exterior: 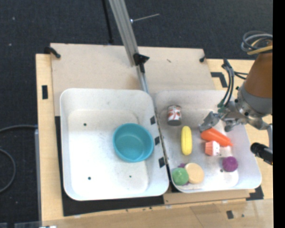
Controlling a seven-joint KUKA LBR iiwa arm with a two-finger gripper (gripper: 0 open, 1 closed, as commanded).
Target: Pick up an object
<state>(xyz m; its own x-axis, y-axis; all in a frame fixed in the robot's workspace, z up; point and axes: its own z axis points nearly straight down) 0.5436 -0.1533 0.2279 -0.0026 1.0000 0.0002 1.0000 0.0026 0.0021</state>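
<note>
Left bin [73, 127]: a blue bowl [133, 142], upright, toward its right side. Right bin [247, 177]: a small can [174, 114] at the far left; a yellow corn [186, 140] just nearer; a green ball [180, 175] touching a cream disc [195, 173] at the near edge. Farther right, an orange carrot [216, 136], a pink-and-white block [214, 149] just near it, a purple ball [229, 164] nearest. Gripper [218, 120] above the carrot's far end, fingers spread, nothing between them. Arm [261, 82] at far right.
</note>
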